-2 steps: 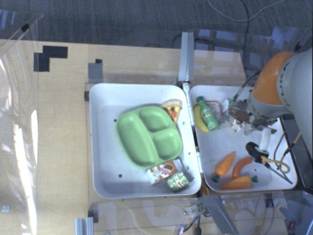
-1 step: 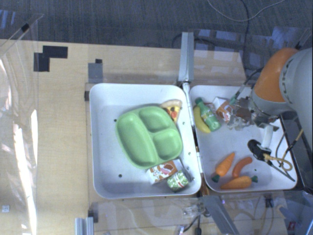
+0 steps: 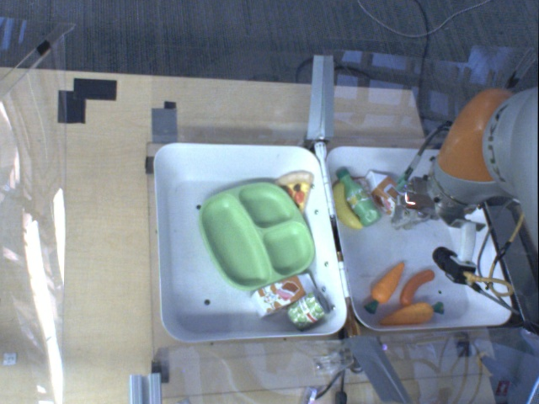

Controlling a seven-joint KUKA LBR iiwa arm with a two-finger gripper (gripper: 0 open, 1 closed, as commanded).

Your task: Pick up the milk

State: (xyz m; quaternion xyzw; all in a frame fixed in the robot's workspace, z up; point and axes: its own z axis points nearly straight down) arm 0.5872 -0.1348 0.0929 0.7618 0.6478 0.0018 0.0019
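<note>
Desk (image 3: 109, 251): pale wood, bearing two shallow white bins side by side.

Right bin (image 3: 472, 310): the arm (image 3: 497, 154) reaches in from the right, grey with an orange band above the wrist. Its jaws stand low over the upper middle of this bin; whether they are open or closed cannot be told, as the tip is a blur of metal and glare. The milk (image 3: 383, 194) is a small white carton with orange-red print. It lies in the upper part of the bin just left of the jaws, and nothing shows it to be between them. A green bottle (image 3: 358, 199) lies against the milk's left side, and a banana (image 3: 343, 210) lies beside the bottle along the bin's left wall. Three carrots sit in the lower half, well apart from the milk: one tilted (image 3: 387, 282), one reddish (image 3: 417, 284) and one lying flat (image 3: 408, 314) near the bottom wall.

Left bin (image 3: 181, 310): a green divided plate (image 3: 257, 234) fills the centre. A pizza slice (image 3: 296, 183) touches its upper right edge. Below the plate, a printed carton (image 3: 280, 295) and a green-and-white packet (image 3: 305, 311) lie close together.
</note>
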